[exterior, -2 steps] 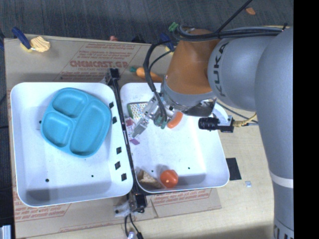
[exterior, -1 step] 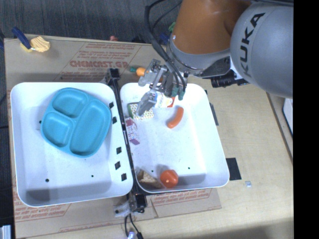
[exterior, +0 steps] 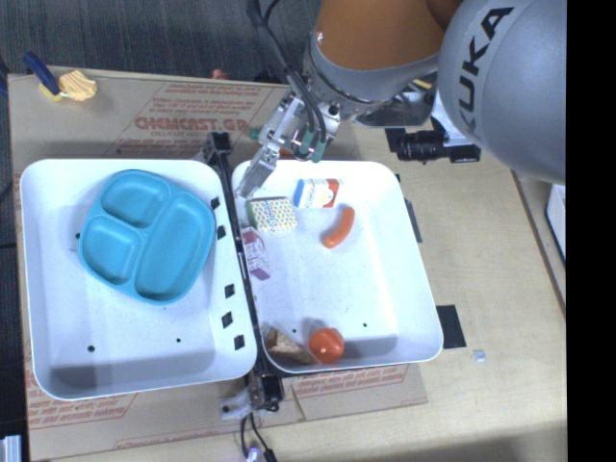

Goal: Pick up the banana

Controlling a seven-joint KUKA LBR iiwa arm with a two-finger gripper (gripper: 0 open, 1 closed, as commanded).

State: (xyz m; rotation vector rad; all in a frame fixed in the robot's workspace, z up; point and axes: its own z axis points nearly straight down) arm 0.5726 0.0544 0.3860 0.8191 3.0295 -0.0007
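Observation:
My gripper (exterior: 276,155) hangs over the far left corner of the right bin (exterior: 385,287), close to the divider between the two bins. Its tip is just above a small checkered box (exterior: 272,215). Nothing can be seen held in it. Right of the tip lies a white, blue and red carton (exterior: 317,192). An orange sausage-shaped piece (exterior: 337,227) lies a little nearer to the front. I cannot pick out a banana shape among the items in the bin.
The left bin (exterior: 58,354) holds a blue divided plate (exterior: 144,234). A purple packet (exterior: 255,254) lies by the divider. A round orange fruit (exterior: 326,344) and a brown piece (exterior: 285,345) sit at the right bin's front wall. A yellow and blue item (exterior: 69,85) lies on the bench's far left.

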